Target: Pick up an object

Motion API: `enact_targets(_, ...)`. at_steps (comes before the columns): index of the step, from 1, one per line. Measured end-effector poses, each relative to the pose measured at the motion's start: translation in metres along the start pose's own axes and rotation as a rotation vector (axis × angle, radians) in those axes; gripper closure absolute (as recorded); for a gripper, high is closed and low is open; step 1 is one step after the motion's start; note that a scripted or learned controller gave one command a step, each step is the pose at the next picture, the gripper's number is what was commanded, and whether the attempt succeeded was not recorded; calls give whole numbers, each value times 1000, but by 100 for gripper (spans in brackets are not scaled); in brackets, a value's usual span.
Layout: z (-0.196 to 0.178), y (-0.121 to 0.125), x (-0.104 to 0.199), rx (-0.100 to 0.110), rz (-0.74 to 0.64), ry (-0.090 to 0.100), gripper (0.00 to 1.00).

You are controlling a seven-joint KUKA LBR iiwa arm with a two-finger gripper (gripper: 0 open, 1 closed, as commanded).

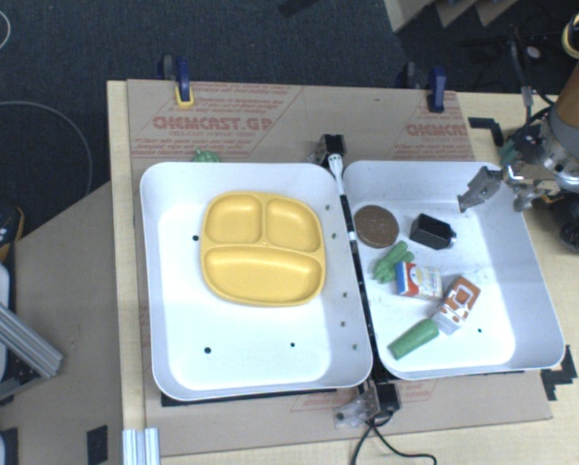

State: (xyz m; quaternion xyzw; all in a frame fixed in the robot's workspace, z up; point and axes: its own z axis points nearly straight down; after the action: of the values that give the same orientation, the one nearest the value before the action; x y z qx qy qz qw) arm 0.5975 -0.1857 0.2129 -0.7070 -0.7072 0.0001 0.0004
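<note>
The arm [572,114] enters at the upper right of the frame, mostly cut off. Its gripper [498,184] hangs over the right bin [522,289] upper edge, fingers apart, holding nothing. The black block [432,231] lies left of it, below.

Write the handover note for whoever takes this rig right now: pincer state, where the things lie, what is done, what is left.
Pincer: at the upper right corner of the right bin, holding nothing; open or shut cannot be told.
Right bin holds: brown disc, black block, small green piece, red, white and blue packet, orange and white carton, green cylinder.
Left bin: yellow divided plate.
Done: nothing picked.
Left: descend, grasp one object, lift.
</note>
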Motion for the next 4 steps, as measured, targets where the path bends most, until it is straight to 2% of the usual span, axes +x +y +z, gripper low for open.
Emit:
enact_targets(1,-11,1,0,-3,-1,-1,100)
enact_targets(2,31,-42,141,9,-13,7,100)
enact_targets(3,13,-88,194,4,-6,4,100)
enact_targets(4,-129,-118,284,-15,-13,7,100)
